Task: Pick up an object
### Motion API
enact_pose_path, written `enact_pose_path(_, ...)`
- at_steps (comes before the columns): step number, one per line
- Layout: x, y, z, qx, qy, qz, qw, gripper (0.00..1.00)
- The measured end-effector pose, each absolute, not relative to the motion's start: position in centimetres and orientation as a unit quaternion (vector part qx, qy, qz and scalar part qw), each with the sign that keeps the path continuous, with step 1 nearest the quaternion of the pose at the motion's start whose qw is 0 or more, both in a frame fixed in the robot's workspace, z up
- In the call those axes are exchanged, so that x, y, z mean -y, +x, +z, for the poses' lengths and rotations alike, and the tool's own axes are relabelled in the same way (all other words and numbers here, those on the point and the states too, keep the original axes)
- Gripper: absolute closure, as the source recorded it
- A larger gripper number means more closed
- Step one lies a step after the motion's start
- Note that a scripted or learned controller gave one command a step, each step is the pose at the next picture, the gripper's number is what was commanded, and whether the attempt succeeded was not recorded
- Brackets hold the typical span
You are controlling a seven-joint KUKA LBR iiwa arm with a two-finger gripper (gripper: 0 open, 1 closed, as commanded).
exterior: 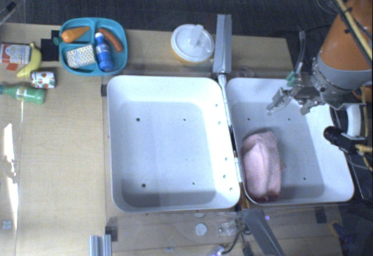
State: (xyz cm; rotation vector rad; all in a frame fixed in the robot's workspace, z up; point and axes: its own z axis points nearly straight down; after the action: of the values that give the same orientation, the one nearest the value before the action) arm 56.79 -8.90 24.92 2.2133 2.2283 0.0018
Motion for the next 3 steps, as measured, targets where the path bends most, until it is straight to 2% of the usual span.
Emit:
enact_pose_path(1,8.9,56.8,24.9,-0.709,0.705,0.0006,0.0,0.0)
enact_pose_path(2,4.4,56.5,18.4,-0.806,0.592,0.0008,0.001,0.0)
enact_pose_path(3,11.2,55.3,13.3,-0.829,0.56,0.0006,0.001,0.0)
